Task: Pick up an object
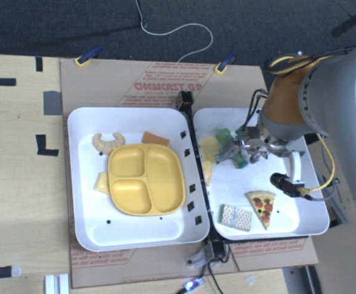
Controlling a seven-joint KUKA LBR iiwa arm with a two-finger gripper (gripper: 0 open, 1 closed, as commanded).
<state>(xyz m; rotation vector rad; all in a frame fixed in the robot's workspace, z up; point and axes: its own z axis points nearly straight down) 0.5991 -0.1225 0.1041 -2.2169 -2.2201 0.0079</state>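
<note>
The gripper (239, 152) hovers over green toys (227, 137) at the right bin's (312, 225) far-left corner — its state I cannot tell — crowding risks a miss.

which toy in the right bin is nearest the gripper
The green toy, right beside the gripper at the bin's far-left side; the pizza slice and patterned square lie apart near the front.
</note>
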